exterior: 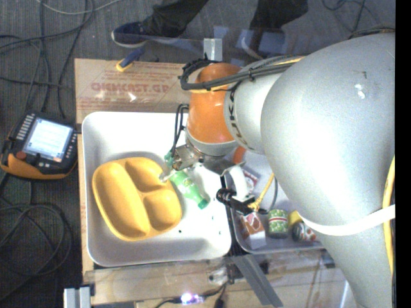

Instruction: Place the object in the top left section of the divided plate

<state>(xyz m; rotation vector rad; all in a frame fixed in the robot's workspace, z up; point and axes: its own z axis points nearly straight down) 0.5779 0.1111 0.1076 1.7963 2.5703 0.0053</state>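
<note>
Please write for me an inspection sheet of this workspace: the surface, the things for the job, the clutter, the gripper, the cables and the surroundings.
Surface: two white bins side by side; left bin holds the plate.
Job's things: yellow divided plate, its sections bare; green object beside the plate's right edge.
Clutter: small packets and cans in the right bin.
Gripper: gripper above the plate's right edge, at the green object; grasp unclear.
Cables: black cable looped at the wrist; cords on the floor.
Surroundings: pendant at left; a person's shoes above.

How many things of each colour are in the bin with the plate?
Yellow: 1, the yellow plastic divided plate
Green: 1, the green see-through plastic object beside the plate's right edge
Total: 2, in the left white bin
</note>
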